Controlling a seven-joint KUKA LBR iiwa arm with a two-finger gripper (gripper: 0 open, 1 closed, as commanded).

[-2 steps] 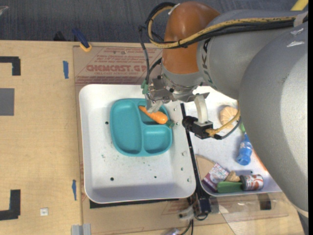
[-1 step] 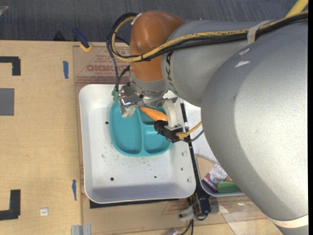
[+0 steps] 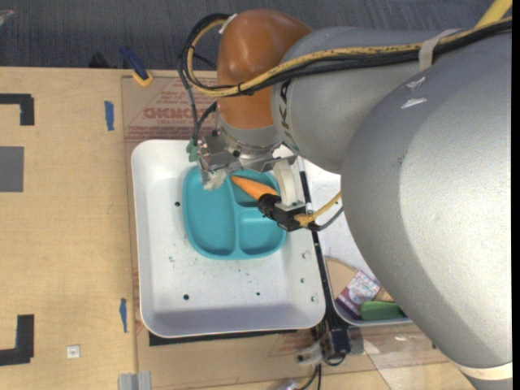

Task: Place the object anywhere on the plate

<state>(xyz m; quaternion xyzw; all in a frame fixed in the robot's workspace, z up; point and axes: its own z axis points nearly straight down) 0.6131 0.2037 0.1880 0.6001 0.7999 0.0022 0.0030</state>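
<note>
Tan cardboard-covered tabletop (image 3: 65,242) with black and blue tape marks, dark grey carpet (image 3: 97,15) along the top. Teal divided plate (image 3: 215,218) sitting in the left white bin (image 3: 227,311), orange carrot (image 3: 253,187) lying at the plate's upper right edge. Tool (image 3: 213,169) low over the plate's top left, just beside the carrot; can't tell if spread or pinched.

The divided plate (image 3: 223,222) lies in the left bin (image 3: 162,291), toward its twelve o'clock end. A carrot (image 3: 252,187) rests at the plate's one o'clock rim, with the gripper (image 3: 213,173) just at the carrot's nine o'clock, over the plate. At the plate's four o'clock, in the right bin (image 3: 345,315), lie some packets (image 3: 367,295).
</note>
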